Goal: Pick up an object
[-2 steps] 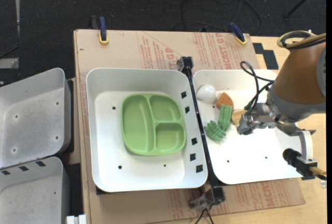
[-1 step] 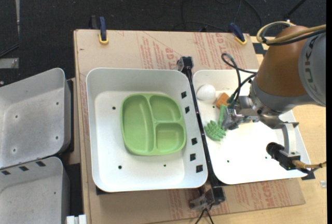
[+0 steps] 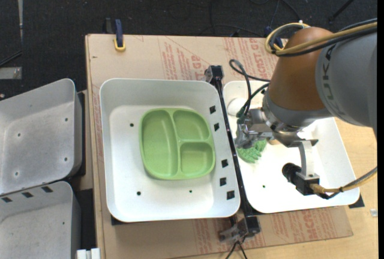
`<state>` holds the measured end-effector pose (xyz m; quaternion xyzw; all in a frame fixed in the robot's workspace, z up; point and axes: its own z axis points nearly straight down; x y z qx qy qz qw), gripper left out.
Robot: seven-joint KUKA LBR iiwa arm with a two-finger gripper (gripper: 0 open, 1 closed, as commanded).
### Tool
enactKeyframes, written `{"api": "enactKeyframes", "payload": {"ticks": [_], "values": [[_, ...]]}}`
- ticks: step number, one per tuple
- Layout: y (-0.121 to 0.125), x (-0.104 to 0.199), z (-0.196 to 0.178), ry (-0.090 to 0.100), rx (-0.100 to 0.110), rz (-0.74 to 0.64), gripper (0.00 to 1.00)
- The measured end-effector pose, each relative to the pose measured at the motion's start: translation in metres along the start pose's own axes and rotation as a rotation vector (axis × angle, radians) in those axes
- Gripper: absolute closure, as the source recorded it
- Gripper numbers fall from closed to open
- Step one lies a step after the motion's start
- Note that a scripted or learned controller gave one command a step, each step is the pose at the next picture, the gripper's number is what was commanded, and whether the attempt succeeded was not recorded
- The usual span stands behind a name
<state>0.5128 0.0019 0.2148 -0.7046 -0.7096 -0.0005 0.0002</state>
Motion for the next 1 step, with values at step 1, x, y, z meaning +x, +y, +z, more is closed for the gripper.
{"api": "enactKeyframes", "payload": {"ticks": [1], "values": [[0.0175, 0.0523, -0.0172, 0.001, -0.002, -0.001, 1.0]]}}
